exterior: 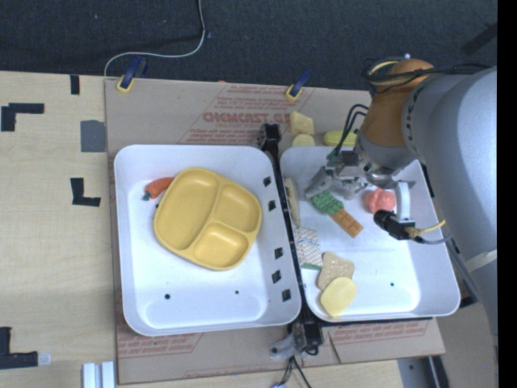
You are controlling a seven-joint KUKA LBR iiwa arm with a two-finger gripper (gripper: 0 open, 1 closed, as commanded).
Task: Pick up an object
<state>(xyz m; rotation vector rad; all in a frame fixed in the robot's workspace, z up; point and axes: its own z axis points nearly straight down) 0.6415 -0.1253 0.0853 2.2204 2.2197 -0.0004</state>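
My gripper [335,184] hangs low over the upper left part of the right bin [404,285], just above a green toy piece [325,203]. An orange stick [349,222] lies right below the green piece. A pink-red piece [380,199] sits to the gripper's right, beside the black cable fitting. Further forward lie a tan cracker [334,267], a yellow round piece [338,296] and a patterned wafer [305,245]. I see nothing lifted off the bin floor.
The left bin [137,289] holds a yellow divided plate [208,217] and an orange carrot-like piece [159,187] at its upper left. Small yellow pieces [301,124] lie on the cardboard behind the right bin. The arm's grey body covers the right bin's far right side.
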